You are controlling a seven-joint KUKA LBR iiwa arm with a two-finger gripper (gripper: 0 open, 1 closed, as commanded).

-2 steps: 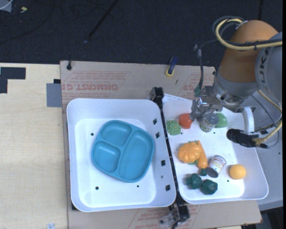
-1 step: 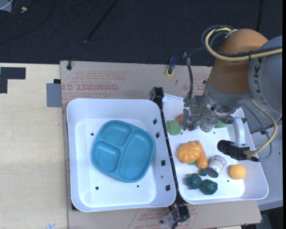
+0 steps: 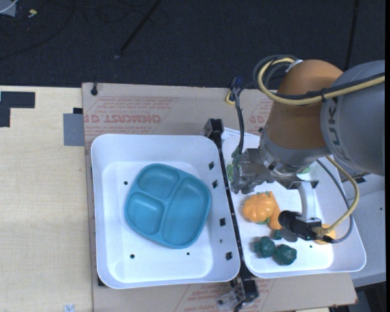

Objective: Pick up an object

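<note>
From my screen the gripper (image 3: 246,177) sits low over the right bin (image 3: 351,262), near its left wall, and I cannot tell whether it is open or closed, since the wrist and its fittings cover it from above; I see nothing that I could call gripped. Just beside it on the left, against the wall between the two bins, a small green thing (image 3: 230,172) peeks out, too hidden for me to name. Just below the gripper lies an orange pumpkin-shaped object (image 3: 259,207), resting on the bin floor, close to the gripper, though I cannot say whether they touch. Further toward the front rim of that bin lie two dark teal lumps (image 3: 275,250), side by side and touching or nearly so, apart from the orange one. The grey arm (image 3: 357,119) with its orange band (image 3: 305,106) comes in from the right above that bin. The left bin (image 3: 110,174) holds a blue divided plate (image 3: 168,204), lying flat and slightly turned, well apart from the gripper. Both bins stand on a cardboard sheet (image 3: 149,112) on the pale bench (image 3: 32,207).
</note>
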